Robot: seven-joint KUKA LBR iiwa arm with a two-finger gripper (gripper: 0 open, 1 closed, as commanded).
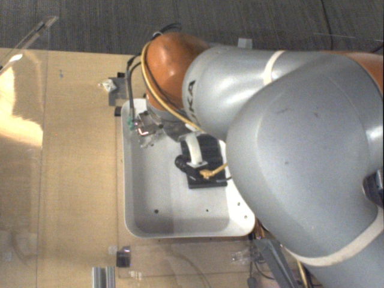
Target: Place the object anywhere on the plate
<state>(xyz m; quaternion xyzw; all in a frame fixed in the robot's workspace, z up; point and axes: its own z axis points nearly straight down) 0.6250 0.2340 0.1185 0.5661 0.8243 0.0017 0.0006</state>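
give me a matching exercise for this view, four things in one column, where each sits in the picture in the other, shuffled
Things
1. shallow white plastic bin
2. pale wooden bench top
3. orange band on the grey arm
4. dark grey ribbed floor

Places
A. along the top edge of the view
B. left part of the view
C. over the bin's upper edge in the view
D. centre, partly under the arm

Pairs: 1-D, 2-B, 3-C, 4-A

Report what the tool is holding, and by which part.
Cannot be told: the tool is at a corner of the white bin, and the arm hides too much of it.
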